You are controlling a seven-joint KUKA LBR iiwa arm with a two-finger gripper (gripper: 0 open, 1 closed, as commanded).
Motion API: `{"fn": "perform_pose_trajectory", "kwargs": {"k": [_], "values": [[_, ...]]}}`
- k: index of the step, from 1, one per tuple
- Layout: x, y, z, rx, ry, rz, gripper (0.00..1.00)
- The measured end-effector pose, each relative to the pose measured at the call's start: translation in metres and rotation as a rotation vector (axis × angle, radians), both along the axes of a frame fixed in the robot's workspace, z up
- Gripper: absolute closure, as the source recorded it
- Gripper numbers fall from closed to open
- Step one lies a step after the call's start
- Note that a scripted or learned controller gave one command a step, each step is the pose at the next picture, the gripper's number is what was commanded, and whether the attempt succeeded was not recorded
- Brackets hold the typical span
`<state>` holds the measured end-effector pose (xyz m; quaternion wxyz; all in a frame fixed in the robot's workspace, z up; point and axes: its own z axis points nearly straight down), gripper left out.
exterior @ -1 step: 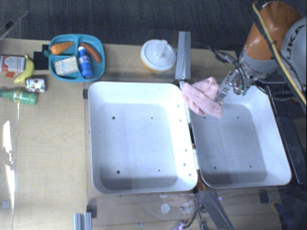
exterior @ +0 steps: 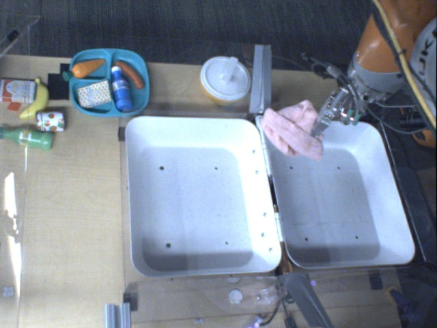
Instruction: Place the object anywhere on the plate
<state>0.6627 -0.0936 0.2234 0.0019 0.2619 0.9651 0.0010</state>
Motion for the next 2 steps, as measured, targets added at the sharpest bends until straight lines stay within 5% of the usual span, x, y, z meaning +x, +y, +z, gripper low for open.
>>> {"fn": "perform_pose_trajectory", "kwargs": {"k": [1,2], "values": [[-0.009,0.049,-0.009,0.000,0.002,0.401,1.00],[-0.013,0.105,-0.016,-0.001,0.000,0.532,1.00]]}}
